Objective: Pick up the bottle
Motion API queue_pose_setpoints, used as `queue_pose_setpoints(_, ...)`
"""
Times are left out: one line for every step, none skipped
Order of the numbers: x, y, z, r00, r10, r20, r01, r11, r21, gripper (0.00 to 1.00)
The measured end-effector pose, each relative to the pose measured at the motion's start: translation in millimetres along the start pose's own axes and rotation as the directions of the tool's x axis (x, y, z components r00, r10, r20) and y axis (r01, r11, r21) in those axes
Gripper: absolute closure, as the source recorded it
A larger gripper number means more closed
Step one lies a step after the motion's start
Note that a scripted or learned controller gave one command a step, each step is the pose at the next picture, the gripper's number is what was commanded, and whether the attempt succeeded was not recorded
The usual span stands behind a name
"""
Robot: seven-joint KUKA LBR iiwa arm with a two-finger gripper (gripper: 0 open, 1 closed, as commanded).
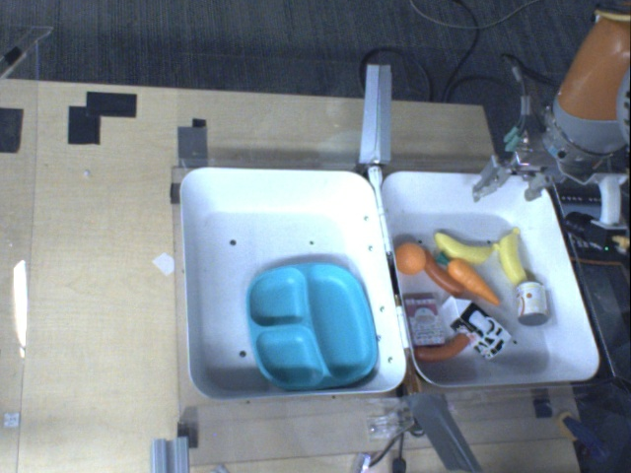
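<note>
A: Entry, 1 frame, overhead view. Gripper [511, 177] sits above the far edge of the right bin [582, 348], near its back right corner; the 2 fingers [486, 185] are splayed apart, released, nothing between them; grey wrist and orange band of the arm [592, 77] enter from the right.

B: Bottle position?

A: The bottle [531, 302], small, pale, with a red mark on its side, lies on the floor of the right bin toward the right wall; just below the lower end of 1 banana [509, 256]; well apart from the gripper.

B: Other contents of that bin?

A: A 2nd banana [463, 248] lying crosswise; a carrot [463, 279] beneath it, slanted; an orange ball [410, 258] against the left wall; a small printed packet [425, 320]; a black-and-white patterned item [482, 329] overlapping a red-orange piece [444, 349] near the front.

B: Left bin?

A: Left bin [212, 264] holds a blue 3-compartment tray [312, 325], front centre, flat on the floor.
</note>
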State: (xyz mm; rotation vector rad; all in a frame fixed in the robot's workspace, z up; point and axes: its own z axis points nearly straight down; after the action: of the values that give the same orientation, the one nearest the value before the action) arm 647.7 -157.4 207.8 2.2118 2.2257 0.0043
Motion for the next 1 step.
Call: queue_pose_setpoints(43.2, 12.2, -25.8, 0.992, 0.126, 0.0, -0.126, 0.992, -0.001, 0.0)
